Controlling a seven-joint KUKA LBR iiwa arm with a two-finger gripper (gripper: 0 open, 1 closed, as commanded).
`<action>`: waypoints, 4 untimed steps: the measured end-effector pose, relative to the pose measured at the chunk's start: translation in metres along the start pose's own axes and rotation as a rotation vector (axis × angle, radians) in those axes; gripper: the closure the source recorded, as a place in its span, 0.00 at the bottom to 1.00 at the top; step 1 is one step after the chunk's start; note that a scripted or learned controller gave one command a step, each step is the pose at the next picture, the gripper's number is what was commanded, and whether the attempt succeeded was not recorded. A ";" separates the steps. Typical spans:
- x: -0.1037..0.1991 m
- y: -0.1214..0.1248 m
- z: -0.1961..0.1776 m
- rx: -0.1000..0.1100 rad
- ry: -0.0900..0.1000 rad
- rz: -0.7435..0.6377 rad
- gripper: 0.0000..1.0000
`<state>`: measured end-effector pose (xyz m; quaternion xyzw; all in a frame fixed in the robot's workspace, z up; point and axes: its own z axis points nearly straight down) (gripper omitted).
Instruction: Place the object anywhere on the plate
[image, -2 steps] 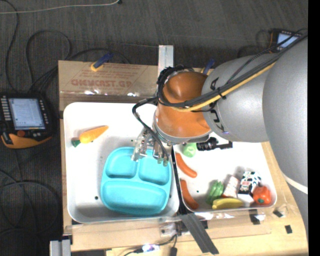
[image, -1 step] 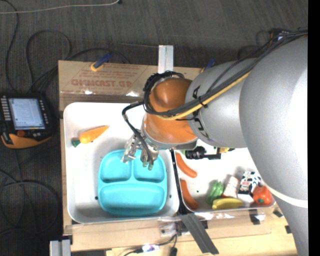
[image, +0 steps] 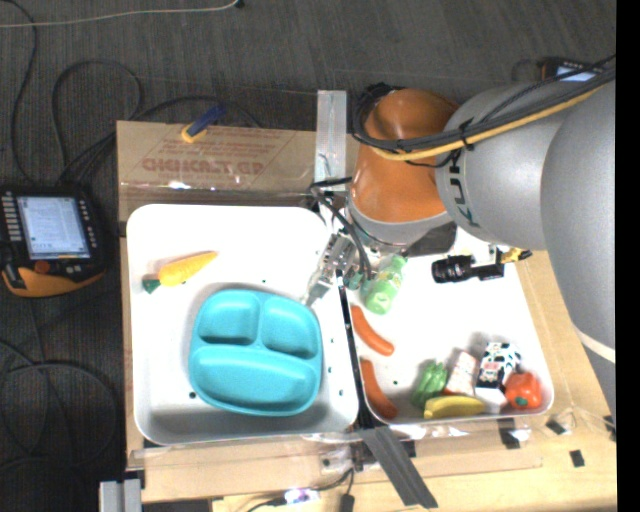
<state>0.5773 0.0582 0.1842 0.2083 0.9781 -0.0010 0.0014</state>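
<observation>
We logged the gripper (image: 340, 268) at frame centre, over the bins' shared wall, fingers pinching a pale green bottle (image: 383, 286). The blue plate (image: 258, 350) lay lower left; we judged a leftward carry, then low release, best.

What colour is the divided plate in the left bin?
Light blue, a turquoise shade; the plate shows plainly in the camera view.

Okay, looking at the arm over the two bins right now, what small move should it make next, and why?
Probably a short move left and toward the blue plate. The gripper hangs over the divider between the bins, with a pale green object right beside it; whether it is gripped is unclear. The plate lies below and left in the left bin.
</observation>
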 end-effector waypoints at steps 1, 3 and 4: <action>0.061 0.042 0.073 -0.010 -0.018 -0.012 1.00; 0.151 0.106 0.065 0.000 0.005 -0.064 1.00; 0.158 0.122 0.041 -0.001 0.003 -0.431 1.00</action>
